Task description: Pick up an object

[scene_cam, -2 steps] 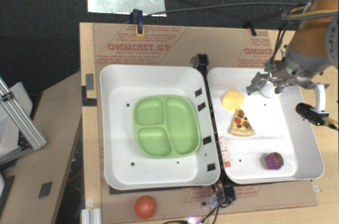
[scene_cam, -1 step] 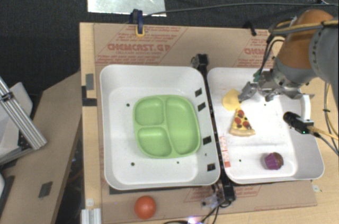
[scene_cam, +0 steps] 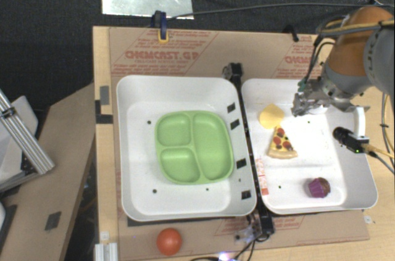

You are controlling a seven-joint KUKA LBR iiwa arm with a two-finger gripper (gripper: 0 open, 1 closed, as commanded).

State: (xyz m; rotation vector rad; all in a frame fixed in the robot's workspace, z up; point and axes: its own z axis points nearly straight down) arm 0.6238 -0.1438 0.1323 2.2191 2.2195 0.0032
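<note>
Dark floor around a cardboard-faced bench [scene_cam: 185, 50] bearing two white bins side by side

Gripper [scene_cam: 302, 102] low over the far part of the right bin [scene_cam: 364, 192], arm [scene_cam: 358, 56] entering from the right; finger spacing cannot be told from this angle, nothing seen between them

Candidate objects: yellow rounded piece [scene_cam: 271, 115] just beside the claw on its left and slightly nearer the camera; toy pizza slice [scene_cam: 282, 144] beyond that, touching or nearly touching the yellow piece; purple object [scene_cam: 318, 187] well apart, toward the near wall

Risks, as judged:
- Descent from present position likely to land on bare bin floor beside the yellow piece, not over it; empty closure probable
- Yellow piece low and rounded; fingers apt to skid off or push it into the pizza slice
- Close pairing of those two leaves little room for a finger between them
- Black fitting [scene_cam: 349, 139] on the right-hand side a possible snag

Elsewhere: green divided tray [scene_cam: 194, 149] in the left bin [scene_cam: 133, 130], far off; orange ball [scene_cam: 169, 241] outside the bins; clamp [scene_cam: 160, 25] at the far edge; none obstructing
</note>
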